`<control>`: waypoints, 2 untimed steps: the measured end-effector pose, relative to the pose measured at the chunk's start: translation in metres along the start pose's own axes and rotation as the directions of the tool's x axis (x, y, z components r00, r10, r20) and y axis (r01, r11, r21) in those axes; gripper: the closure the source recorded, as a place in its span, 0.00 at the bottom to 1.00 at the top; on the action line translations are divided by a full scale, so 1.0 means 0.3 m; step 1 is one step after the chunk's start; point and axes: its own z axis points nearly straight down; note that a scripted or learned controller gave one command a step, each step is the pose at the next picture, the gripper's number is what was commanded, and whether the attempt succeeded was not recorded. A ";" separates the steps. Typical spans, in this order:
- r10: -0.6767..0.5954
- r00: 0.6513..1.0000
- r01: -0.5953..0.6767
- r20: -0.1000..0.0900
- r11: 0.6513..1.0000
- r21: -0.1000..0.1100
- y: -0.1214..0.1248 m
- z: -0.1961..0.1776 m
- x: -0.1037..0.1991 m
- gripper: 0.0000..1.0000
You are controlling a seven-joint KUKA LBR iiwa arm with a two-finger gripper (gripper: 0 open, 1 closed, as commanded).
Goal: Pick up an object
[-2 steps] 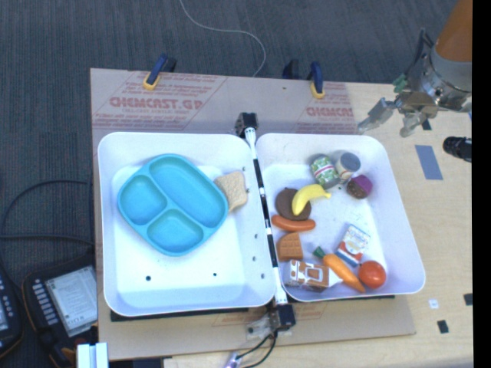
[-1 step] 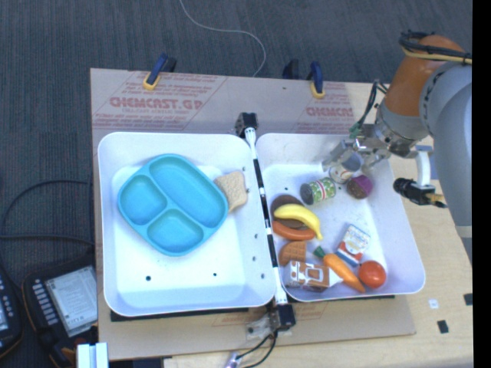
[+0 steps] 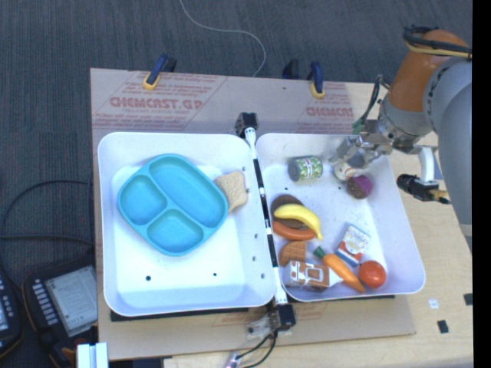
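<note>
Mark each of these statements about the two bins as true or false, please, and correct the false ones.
1. The blue divided plate lies in the left bin. True.
2. The banana lies in the left bin. False: it lies in the right bin.
3. The gripper is over the far part of the right bin, close to a purple object. True.
4. The green can stands on the blue divided plate. False: it lies on its side in the right bin.
5. The slice of bread touches the plate's edge. True.
</note>
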 end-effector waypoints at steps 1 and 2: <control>0.002 1.000 -0.002 -0.004 1.000 0.000 0.000 -0.100 0.228 1.00; 0.001 1.000 -0.001 -0.002 1.000 0.000 0.000 -0.132 0.227 1.00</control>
